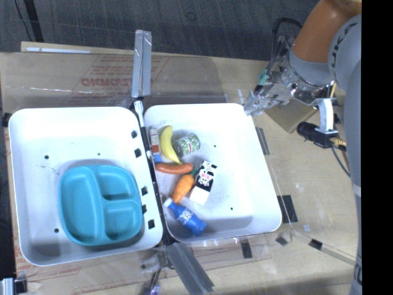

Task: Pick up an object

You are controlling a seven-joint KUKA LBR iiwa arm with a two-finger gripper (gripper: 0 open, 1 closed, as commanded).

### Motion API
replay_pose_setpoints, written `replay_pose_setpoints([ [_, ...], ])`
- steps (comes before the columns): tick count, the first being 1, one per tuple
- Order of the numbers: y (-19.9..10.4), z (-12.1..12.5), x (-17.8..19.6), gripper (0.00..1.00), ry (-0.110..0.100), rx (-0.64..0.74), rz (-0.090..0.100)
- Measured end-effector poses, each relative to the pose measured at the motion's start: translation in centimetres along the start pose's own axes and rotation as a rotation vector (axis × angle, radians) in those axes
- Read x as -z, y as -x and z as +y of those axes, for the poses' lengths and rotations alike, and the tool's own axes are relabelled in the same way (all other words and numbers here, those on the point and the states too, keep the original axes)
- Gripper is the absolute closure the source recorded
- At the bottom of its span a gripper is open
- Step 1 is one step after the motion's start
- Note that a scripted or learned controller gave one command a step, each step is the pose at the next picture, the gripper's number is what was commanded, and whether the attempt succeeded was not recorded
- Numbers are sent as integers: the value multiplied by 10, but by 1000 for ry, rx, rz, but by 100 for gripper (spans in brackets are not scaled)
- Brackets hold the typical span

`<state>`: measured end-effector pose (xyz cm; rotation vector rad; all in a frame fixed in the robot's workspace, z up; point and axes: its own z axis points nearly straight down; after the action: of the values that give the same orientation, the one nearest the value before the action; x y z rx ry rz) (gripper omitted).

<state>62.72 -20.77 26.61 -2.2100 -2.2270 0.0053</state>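
The pale wooden bench (319, 201) carries two shallow white plastic bins side by side. The grey arm with its orange band (322, 32) comes in over the bench's far right corner, well clear of both bins.

The left white bin (37, 134) holds a light blue plastic tray with three compartments (98, 204), lying flat toward the bin's near edge.

The right white bin (245, 177) has all its things crowded against its left wall, leaving the right half bare. A yellow toy banana (167, 144) lies nearest the far left corner, running along the wall. Just beside it to the right lies a small green-labelled tin can (186, 145) on its side. Below them an orange-red toy sausage (174, 168) lies across, touching the banana's lower end. An orange toy carrot (182, 188) slants down from the sausage toward the near edge. Touching the carrot's right side is a small white block printed with black patches (204, 180). Nearest the bin's near left corner lies a blue plastic bottle-shaped toy (186, 219), its cap end close to the carrot's tip.

The metal pincer (256, 101) hangs at the end of the wrist just outside the right bin's far right corner, above the rim and apart from every object. Nothing sits between its fingers; from here it is too small and blurred to tell how far they are spread.
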Motion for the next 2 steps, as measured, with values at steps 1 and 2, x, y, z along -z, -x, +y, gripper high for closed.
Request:
replay_pose_setpoints([
  [1, -49, -51, -86, 0, 0, 152, 0],
  [2, -56, -75, -140, 0, 19, 222, -5],
])
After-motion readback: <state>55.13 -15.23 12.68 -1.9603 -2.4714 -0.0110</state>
